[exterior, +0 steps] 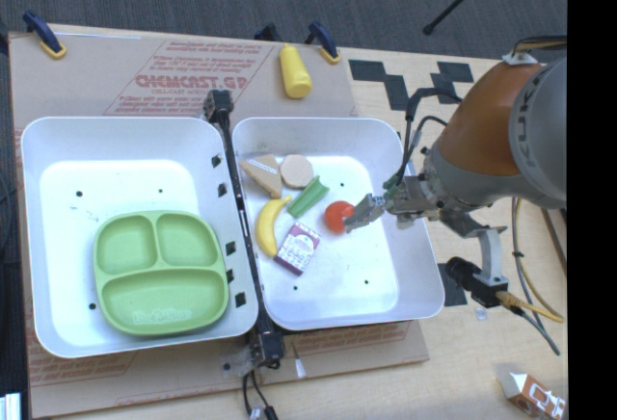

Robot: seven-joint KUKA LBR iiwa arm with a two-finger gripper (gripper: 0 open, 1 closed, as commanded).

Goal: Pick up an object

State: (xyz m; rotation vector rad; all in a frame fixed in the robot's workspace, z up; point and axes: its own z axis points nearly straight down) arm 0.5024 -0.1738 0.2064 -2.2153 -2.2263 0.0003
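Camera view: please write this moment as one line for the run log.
stage: approach | gripper: low in right white bin, beside small round red tomato | held: nothing seen | left bin: green three-compartment plate

Two white bins: left bin, right bin. One green divided plate. One banana, one tomato, one small carton, one yellow cylinder. Three blue clamps.

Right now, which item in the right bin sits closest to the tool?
The red tomato: it lies right at the tip of the tool. The green piece, banana and purple box all lie further left.
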